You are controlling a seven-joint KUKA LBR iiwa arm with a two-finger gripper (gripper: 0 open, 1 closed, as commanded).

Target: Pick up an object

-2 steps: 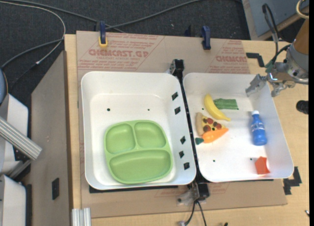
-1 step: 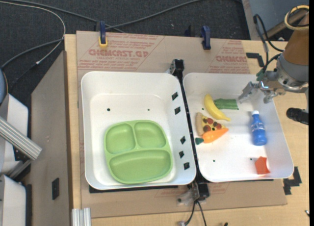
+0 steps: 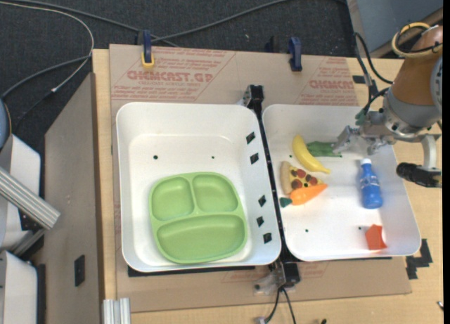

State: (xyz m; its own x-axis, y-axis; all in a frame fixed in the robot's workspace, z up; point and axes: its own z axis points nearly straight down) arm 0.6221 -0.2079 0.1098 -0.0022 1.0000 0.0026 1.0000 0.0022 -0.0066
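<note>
Two white bins side by side on a cardboard-covered tabletop. In the left bin: a green divided plate, toward the near edge. In the right bin: a yellow banana as landmark, near the bin's left wall. Just below the banana, a pizza slice toy, touching an orange carrot. Right of the banana, a green item, partly hidden. Further right and lower, a blue bottle. Well below and right of the banana, a small orange block. Grey arm with orange band reaching in from the right; jaws low beside the green item, just right of the banana. Cannot tell whether wide or narrow; nothing visibly held.
</note>
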